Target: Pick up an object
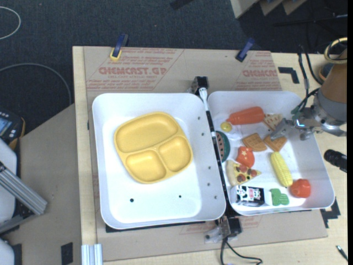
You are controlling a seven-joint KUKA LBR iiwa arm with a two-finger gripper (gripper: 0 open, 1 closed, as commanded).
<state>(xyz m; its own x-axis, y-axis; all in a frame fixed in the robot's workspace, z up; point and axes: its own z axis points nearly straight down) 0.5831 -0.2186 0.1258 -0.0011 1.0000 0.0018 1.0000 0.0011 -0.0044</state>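
Hovering at the right bin's far right side, the arm's pincer (284, 127) sits low over the toy food, its tip just beside a small tan waffle-like plastic cracker (276, 143); I cannot tell how its fingers stand. That cracker looks the nearest candidate: light, stiff and flat, so it would likely need pinching across its thin edges, and smooth plastic may slip. Close by lie a second tan cracker (254, 141), an orange plastic carrot (246, 116) and a yellow plastic corn cob (282, 169), whose ridged round body seems the surest hold, taken across its middle. A yellow three-compartment plastic plate (153, 147) rests in the left white bin (105, 148).
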